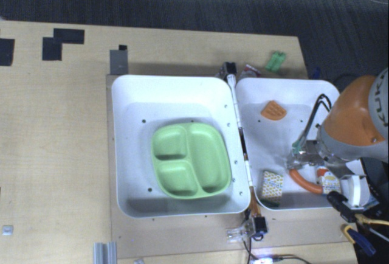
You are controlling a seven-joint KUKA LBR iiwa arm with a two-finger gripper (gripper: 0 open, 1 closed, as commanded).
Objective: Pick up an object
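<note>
Arm (358, 120) at right reaches into the right bin (285, 93); gripper (298, 159) near an orange piece (304, 182), jaw state unclear. Green tray (190, 159) fills the left bin (130, 135).

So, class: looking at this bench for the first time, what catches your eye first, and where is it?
A pale green divided tray sits in the middle of the left bin. The grey arm's orange band stands out at the right, above the right bin, which holds a small orange piece near its far side.
</note>
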